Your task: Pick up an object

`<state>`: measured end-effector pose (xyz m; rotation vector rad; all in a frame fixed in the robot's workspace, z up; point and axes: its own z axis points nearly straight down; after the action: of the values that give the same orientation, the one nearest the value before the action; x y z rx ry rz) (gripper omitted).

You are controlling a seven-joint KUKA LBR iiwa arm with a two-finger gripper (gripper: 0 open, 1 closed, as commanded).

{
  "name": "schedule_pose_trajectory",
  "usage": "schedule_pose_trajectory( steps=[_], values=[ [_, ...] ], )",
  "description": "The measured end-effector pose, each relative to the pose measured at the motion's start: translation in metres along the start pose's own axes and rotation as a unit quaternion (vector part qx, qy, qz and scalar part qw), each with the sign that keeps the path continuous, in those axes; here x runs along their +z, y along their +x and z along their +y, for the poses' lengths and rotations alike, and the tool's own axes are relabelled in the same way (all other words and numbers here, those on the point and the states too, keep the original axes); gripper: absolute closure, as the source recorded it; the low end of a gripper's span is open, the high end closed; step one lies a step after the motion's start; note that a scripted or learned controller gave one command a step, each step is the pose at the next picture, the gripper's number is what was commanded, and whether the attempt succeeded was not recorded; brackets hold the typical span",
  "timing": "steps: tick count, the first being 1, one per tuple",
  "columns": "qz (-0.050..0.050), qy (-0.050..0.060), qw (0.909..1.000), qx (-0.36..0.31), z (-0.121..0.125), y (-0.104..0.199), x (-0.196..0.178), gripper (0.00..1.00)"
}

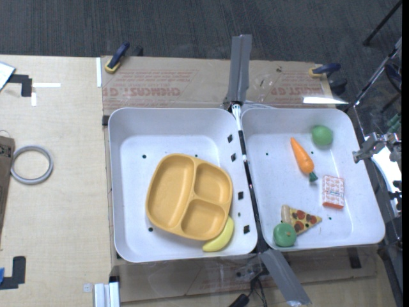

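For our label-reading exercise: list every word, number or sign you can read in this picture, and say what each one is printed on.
"CHEMC…" in large red letters, upside down and partly legible, on the cardboard sheet behind the left bin; the rest of that line is too blurred to read.
More red print on the same cardboard behind the right bin: too blurred to read.
Red markings on the small white packet in the right bin: too small to read.

My gripper [370, 148] sits at the scene's right edge, a grey metal tip pointing left, blurred; the arm behind is cut off.
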<state>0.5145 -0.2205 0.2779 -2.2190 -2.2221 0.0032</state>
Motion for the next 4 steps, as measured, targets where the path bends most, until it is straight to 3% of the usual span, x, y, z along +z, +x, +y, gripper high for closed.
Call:
schedule_pose_trajectory(
  steps=[1,3,4],
  values=[
    [0.000,-0.001,1.0000,0.002,0.0665,0.0220,0.1774,0.00],
    [0.000,-0.001,1.0000,0.002,0.0664,0.0217,0.1774,0.00],
    [0.000,-0.001,1.0000,0.002,0.0666,0.0218,0.1683,1.00]
  ],
)
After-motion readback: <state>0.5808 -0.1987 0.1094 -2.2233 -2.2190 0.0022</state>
